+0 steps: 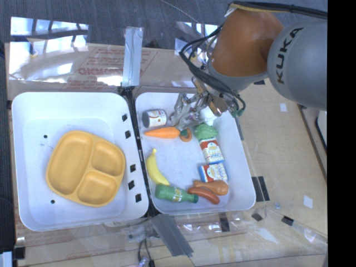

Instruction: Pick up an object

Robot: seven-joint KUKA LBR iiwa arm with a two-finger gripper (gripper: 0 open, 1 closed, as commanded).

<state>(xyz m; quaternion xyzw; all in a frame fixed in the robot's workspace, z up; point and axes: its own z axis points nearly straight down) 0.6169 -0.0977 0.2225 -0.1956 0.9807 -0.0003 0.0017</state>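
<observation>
My gripper [185, 117] reaches down into the back of the right bin [245, 174], its metal fingers just above the carrot [162, 132] and beside a small tin can [155, 117]. A green leafy toy [204, 130] lies right of the fingertips. Further forward lie a red-and-white carton [211, 151], a second small carton [212, 172], a banana [156, 169], a green bottle [174, 194] and a sausage with a bun [209, 191]. Nothing is visibly between the fingers.
The left bin [25, 149] holds a yellow divided plate [84, 167]. The arm's orange band and grey body [261, 38] hang over the right bin's back right corner. Cardboard and tape lie behind the bins.
</observation>
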